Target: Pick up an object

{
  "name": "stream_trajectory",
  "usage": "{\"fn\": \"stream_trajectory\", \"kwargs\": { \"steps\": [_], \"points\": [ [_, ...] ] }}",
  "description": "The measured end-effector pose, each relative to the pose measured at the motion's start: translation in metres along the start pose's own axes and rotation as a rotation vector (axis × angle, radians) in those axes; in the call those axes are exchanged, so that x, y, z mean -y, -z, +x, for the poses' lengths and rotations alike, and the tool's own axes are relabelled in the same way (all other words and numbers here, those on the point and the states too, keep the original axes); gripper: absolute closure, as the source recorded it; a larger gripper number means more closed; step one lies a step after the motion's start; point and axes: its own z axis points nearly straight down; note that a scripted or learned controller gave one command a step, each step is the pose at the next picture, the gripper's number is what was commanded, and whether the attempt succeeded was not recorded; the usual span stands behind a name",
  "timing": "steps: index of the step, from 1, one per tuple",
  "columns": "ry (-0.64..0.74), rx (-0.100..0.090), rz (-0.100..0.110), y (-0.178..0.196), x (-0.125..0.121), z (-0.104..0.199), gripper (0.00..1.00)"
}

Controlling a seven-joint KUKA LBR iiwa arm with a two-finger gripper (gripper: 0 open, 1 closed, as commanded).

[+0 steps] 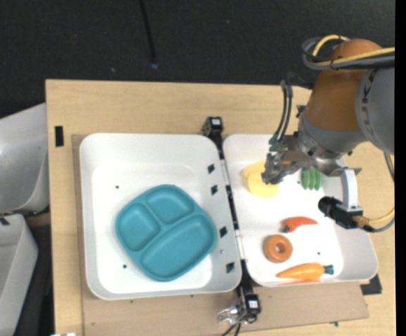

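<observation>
Orange band [339, 93] tops the arm; gripper [273, 173] over yellow object [257, 182], grip state unclear, no readable writing.

A divided plate [164, 232] lies in the left bin [91, 187]. In the right bin [357, 257], a ring [278, 248] sits between a pepper [298, 223] behind and a carrot [301, 272] in front; the gripper [274, 171] hangs, apparently touching, over a round piece [257, 182] at the rear.

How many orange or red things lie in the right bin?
3: a red pepper in the middle, a donut below it, a carrot at the near edge. The arm may hide others.
</observation>
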Motion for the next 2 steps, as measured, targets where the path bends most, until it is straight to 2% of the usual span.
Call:
{"fn": "stream_trajectory", "kwargs": {
  "steps": [1,2],
  "points": [
    [0.000,0.001,-0.002,0.000,-0.015,0.059,1.00],
    [0.001,-0.001,-0.002,0.014,-0.017,0.113,1.00]
  ]
}}
